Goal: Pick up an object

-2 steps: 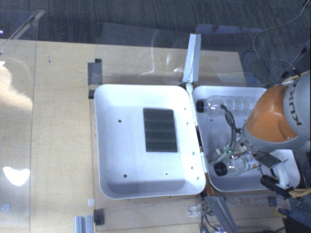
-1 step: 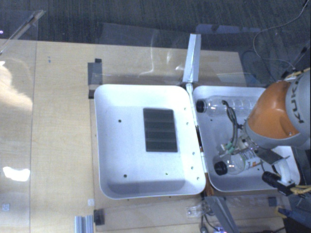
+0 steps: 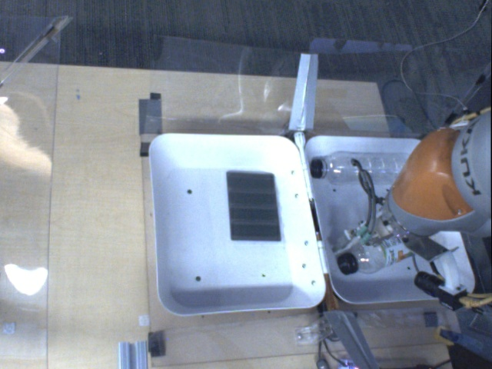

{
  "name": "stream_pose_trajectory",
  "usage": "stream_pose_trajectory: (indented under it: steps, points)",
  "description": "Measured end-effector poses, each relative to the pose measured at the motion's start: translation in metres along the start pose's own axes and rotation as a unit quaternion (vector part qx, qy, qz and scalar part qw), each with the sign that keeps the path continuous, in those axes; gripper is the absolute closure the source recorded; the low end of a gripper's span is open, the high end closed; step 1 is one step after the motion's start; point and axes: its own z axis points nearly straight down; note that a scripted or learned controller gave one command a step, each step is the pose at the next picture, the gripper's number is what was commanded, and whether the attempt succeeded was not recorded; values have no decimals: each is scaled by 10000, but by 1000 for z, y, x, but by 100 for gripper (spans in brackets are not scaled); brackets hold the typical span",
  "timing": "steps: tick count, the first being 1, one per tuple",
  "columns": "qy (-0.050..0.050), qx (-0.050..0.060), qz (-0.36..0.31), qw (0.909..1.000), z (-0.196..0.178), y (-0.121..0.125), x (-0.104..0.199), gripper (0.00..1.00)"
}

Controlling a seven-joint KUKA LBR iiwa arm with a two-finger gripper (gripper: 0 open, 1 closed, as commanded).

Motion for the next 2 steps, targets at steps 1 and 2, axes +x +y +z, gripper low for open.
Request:
stream_pose_trajectory:
  steps: [1,2]
  points:
    - [-16,-35,-7,10000,-11,3,-1,100]
    - [-15,-34,-7,10000,-11,3,-1,0]
